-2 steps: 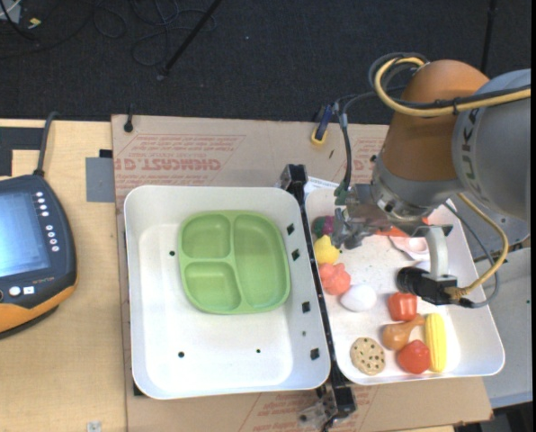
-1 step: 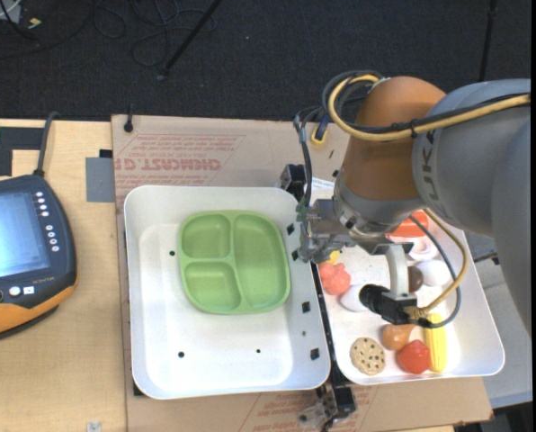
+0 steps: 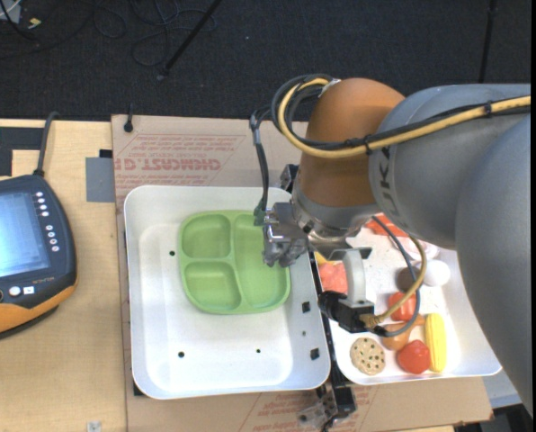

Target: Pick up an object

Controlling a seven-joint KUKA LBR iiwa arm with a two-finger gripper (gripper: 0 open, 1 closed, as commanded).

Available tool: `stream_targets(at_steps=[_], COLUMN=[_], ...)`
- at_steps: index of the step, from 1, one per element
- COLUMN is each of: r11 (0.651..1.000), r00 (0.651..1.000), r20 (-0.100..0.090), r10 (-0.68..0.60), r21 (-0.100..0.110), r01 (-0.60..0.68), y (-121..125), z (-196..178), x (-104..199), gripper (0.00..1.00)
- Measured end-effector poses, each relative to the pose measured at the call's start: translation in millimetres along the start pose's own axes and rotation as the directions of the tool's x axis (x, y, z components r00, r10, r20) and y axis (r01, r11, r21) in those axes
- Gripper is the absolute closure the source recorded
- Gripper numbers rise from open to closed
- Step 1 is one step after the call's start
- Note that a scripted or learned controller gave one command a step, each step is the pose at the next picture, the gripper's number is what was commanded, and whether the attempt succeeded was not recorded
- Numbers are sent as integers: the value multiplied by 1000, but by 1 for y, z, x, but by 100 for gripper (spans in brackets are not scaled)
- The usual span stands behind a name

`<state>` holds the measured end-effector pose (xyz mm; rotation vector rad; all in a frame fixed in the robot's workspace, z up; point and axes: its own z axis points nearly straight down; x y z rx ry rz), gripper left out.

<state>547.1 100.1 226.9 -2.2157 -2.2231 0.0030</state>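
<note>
Left white bin (image 3: 151,331), frame centre: light green plastic divided tray (image 3: 223,264) lying flat. Gripper (image 3: 280,241) at tray's right rim; finger spread cannot be told. Right bin (image 3: 484,358): round speckled cookie (image 3: 368,355), red tomato (image 3: 414,356), yellow corn cob (image 3: 436,340).

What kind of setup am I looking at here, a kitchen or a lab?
Likely a robotics lab bench, not a kitchen: a teach pendant sits on the bench, loose cables run behind, and toy food fills the right white bin.
</note>
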Motion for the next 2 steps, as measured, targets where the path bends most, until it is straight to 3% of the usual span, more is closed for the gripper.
stream_targets(at_steps=[1, 2], r11=[1000, 1000], r00=[1000, 1000], r20=[1, 2], r10=[2, 3], r21=[-1, 3], r01=[-2, -3], y=[-2, -3], z=[-9, 9], x=[-6, -8], gripper=[100, 100])
